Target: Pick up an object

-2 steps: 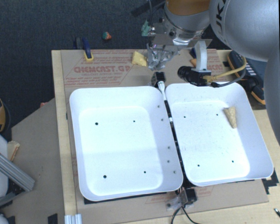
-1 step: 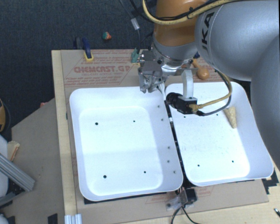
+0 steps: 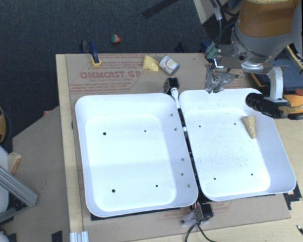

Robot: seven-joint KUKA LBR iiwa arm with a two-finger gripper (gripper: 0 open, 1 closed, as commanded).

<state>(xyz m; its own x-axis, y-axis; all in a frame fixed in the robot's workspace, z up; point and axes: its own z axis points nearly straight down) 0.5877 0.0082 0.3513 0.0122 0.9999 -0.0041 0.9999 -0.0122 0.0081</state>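
A small tan wedge-shaped object [image 3: 250,126] lies in the right bin [image 3: 232,170], near its right wall. My gripper [image 3: 217,84] hangs over the back rim of the right bin, up and to the left of the wedge and well apart from it. Its metal fingers point down and I see nothing between them. The grey arm with its orange band comes in from the upper right.
The left bin [image 3: 129,193] sits beside the right one. On the cardboard behind the bins lie a yellow scrap [image 3: 150,64], a small grey box [image 3: 169,65] and a blue-yellow clamp [image 3: 94,54]. A black cylinder [image 3: 260,105] juts over the right bin's back-right corner.
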